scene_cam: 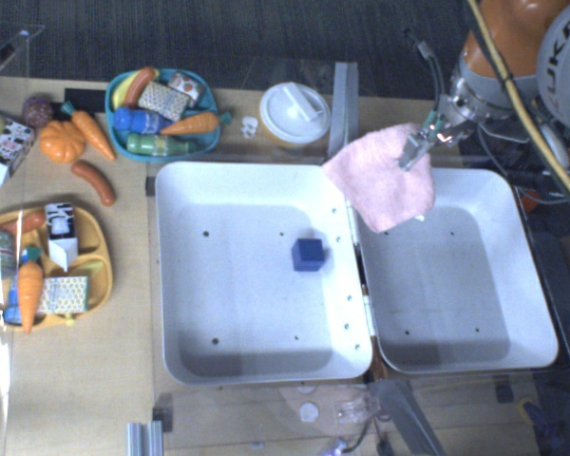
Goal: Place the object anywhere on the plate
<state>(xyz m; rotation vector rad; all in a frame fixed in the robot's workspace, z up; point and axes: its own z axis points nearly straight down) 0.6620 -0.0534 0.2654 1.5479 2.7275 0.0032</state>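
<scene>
A pink cloth [380,183] hangs lifted above the back edge where the two bins meet, draping over the far left corner of the right bin [456,302]. My gripper [416,152] is at the cloth's upper right corner, shut on that corner. A small blue cube [309,254] lies near the middle right of the left bin [218,312]. A yellow plate [101,251] sits on the bench at the far left, loaded with toy food.
A blue bowl [117,142] of toy vegetables and a white lidded container [294,112] stand behind the left bin. A toy pumpkin [59,142], carrot and sausage lie loose at the back left. Cables hang by the arm at the right.
</scene>
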